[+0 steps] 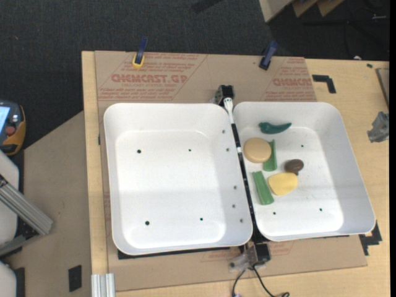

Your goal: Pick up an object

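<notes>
Here, at the far left of the camera view, the left bin point(167, 178) lay on the counter point(185, 73), a shallow white tray with small dark dots on its floor. It sat on a brown cardboard sheet point(154, 73) printed with reddish lettering, which a yellow-and-blue clamp point(140, 54) and a blue clamp point(268, 55) held at the far edge. Just beside it, touching along a shared black seam, lay the right bin point(334, 184), and all the objects sat in that bin's left half. A dark teal curved piece point(274, 127) lay nearest the far wall. Below it, a round tan disc point(257, 150) rested against an upright green strip point(270, 158). A second green bar point(262, 187) lay along the bin's left side, touching a yellow lump point(283, 184) on its right. A small brown oval point(294, 165) sat just above the yellow lump. At the right edge, well apart from the objects, a small grey part point(378, 129) of the arm poked in over the counter; whether the pincer was clenched or released could not be told.
</notes>
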Available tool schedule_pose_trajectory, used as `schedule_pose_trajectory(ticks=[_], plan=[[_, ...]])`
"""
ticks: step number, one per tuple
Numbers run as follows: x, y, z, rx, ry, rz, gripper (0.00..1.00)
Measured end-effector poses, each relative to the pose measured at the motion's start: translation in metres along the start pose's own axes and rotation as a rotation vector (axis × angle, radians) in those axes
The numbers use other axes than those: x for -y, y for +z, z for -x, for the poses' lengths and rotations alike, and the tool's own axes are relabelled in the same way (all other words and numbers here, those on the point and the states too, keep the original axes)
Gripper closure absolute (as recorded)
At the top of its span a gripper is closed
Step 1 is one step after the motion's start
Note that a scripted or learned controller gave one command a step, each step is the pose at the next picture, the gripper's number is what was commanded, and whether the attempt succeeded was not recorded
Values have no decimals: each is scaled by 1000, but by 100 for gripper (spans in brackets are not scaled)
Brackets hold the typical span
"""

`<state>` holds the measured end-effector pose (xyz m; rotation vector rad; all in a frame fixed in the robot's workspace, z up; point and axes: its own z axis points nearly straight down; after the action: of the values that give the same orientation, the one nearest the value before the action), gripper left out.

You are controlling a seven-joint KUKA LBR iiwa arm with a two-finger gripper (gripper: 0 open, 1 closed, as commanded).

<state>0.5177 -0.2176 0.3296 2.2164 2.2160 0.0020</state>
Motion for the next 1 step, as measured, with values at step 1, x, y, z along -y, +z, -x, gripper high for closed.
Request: schedule_pose_trajectory(ticks=[1], plan=[[-24,-171,8,6,-3,16,100]])
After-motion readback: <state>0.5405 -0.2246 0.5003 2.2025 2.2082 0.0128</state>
